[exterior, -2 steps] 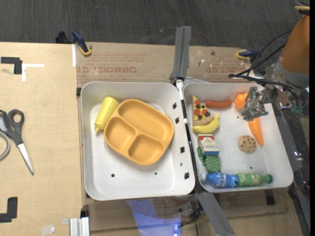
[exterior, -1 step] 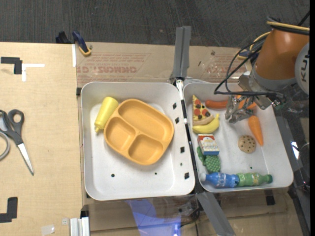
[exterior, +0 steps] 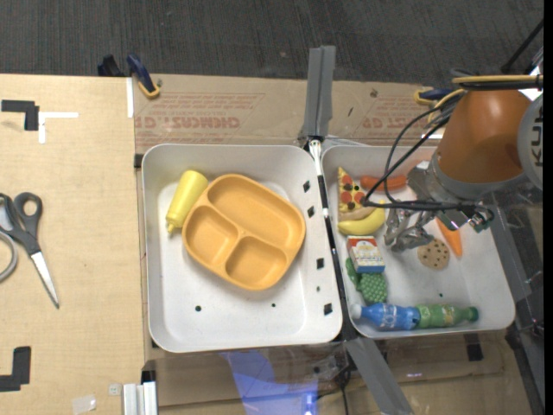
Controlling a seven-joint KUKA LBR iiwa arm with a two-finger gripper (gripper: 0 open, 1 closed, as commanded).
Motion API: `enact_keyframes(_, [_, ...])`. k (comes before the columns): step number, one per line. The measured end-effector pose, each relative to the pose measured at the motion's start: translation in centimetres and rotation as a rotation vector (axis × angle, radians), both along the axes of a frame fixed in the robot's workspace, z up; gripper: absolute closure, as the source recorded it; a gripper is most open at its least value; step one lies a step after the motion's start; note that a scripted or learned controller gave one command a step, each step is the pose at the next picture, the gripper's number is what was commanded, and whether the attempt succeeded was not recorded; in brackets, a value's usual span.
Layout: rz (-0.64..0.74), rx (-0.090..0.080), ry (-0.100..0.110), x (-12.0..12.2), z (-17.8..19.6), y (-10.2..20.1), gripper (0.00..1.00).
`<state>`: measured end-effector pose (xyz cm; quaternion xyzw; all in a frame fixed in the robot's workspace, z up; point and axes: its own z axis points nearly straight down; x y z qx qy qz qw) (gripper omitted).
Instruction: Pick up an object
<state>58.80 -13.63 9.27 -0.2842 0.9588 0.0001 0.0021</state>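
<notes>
The gripper (exterior: 406, 232) hangs beside the banana (exterior: 361, 222); its grip I cannot tell. Soft, light fruit; grasp mid-curve.

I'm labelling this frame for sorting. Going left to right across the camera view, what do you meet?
Scissors → yellow bottle → orange divided plate → banana → gripper → round cookie.
</notes>
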Motion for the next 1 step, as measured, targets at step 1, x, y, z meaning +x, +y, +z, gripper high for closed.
enact_keyframes(1, [0.0,0.0,0.0,-0.01,0.0,-0.01,0.0])
